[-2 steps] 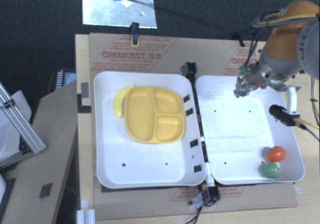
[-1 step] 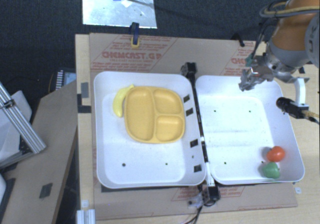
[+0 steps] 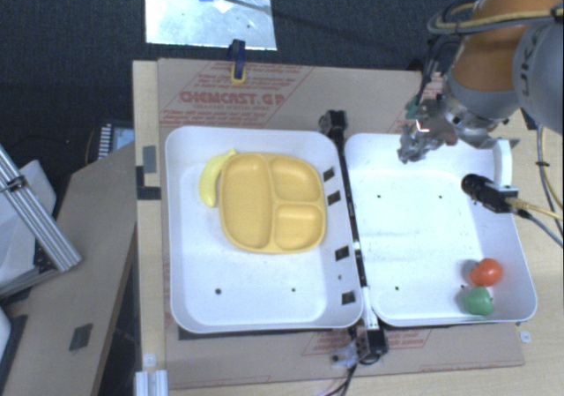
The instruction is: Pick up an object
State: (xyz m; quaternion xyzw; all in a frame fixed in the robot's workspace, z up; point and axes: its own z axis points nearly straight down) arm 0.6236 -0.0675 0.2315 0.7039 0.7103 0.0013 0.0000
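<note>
With the gripper (image 3: 412, 153) hanging over the right bin (image 3: 423, 235), its state untellable, the small orange ball (image 3: 485, 272) is judged light, smooth, best pinched across its middle.

In the left bin (image 3: 189, 297), left of the frame's centre, lies a yellow divided plate (image 3: 269, 202) with three compartments, flat and right side up. A yellow banana (image 3: 210, 178) curves along its upper-left edge, touching or partly tucked under it. In the right bin (image 3: 423, 302), at the lower right corner, sit a small orange-red ball-like object (image 3: 485, 272) and a green one (image 3: 478, 301) just below it, close together.
</note>
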